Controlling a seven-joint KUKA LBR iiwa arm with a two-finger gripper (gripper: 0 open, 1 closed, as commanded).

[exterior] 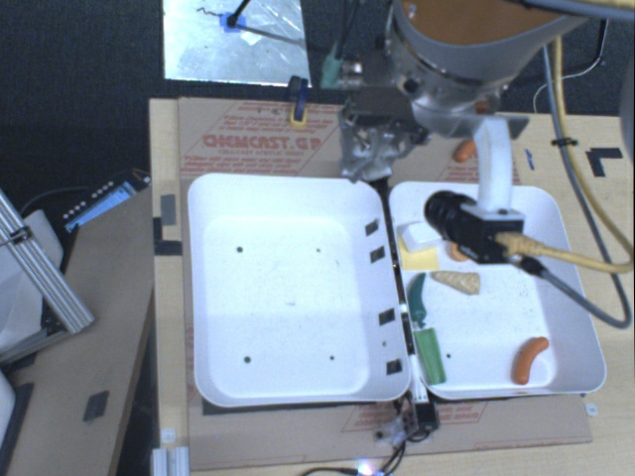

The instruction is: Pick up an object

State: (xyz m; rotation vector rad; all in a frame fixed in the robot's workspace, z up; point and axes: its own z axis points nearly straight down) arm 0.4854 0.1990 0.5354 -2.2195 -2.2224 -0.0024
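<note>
in the right bin, one sausage (orange), one cone

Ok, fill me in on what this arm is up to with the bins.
The arm is after an object to pick up. Its gripper hangs over the back edge of the bench, near where the two bins meet, with nothing visibly between its fingers. The objects all lie in the right bin: a yellow block, a green piece, an orange sausage-like piece and a tan cone. Nothing is lifted yet.
</note>
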